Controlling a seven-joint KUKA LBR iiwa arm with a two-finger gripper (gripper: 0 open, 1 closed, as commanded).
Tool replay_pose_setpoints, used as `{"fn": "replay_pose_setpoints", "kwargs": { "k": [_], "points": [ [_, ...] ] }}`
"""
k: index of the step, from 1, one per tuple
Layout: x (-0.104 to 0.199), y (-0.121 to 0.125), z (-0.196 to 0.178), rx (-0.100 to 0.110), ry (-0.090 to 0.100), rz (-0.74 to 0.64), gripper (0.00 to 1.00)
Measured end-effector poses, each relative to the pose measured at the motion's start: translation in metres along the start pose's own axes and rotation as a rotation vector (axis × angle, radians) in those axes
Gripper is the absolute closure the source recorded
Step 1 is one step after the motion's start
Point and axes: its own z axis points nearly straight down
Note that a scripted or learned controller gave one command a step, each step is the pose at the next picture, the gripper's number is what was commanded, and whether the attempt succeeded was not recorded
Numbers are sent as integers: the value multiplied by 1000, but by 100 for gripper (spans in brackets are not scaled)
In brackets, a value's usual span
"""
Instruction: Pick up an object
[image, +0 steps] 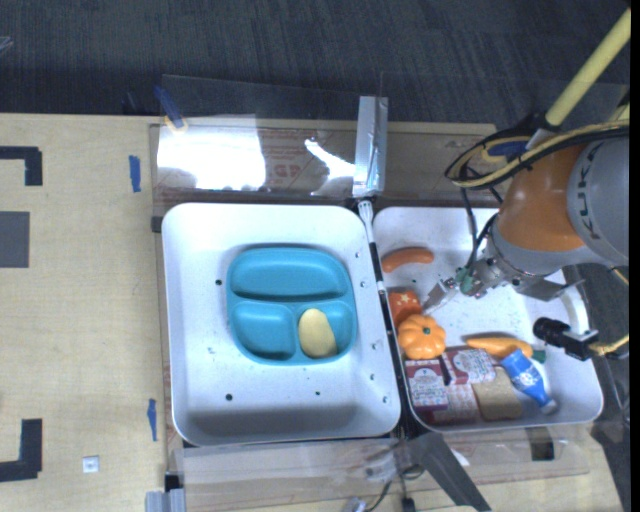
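Over the right bin: the grey arm (560, 215) with its orange band reaches in from the right, its gripper (445, 290) low above the bin's upper middle.
Gripper: a slim metal tip shows at the end of the wrist; whether it is open or closed cannot be told, and nothing is seen between its fingers.
Nearest objects: a red-orange piece (404, 301) lies just beside the tip, with a small orange pumpkin (421, 337) touching it from below.
Further off: an orange sausage-shaped object (407, 257) rests near the bin's top left; a carrot (497, 345) lies to the right of the pumpkin.
Bottom of right bin (585, 400): a dark red package (440, 385), a brown block (495, 392) and a blue-and-white bottle (526, 380) crowd together.
Left bin (190, 330): a blue divided tray (290, 285) holds a yellow lemon-like object (317, 332) in its lower right compartment.
Desk (70, 330): light wood, carrying both bins side by side.
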Motion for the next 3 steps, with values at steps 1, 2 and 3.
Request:
{"fn": "replay_pose_setpoints", "kwargs": {
  "k": [1, 2, 3],
  "points": [
    [2, -8, 0, 0, 2, -18, 0],
    [-17, 36, 11, 17, 21, -6, 0],
    [1, -8, 9, 17, 25, -104, 0]
  ]
}}
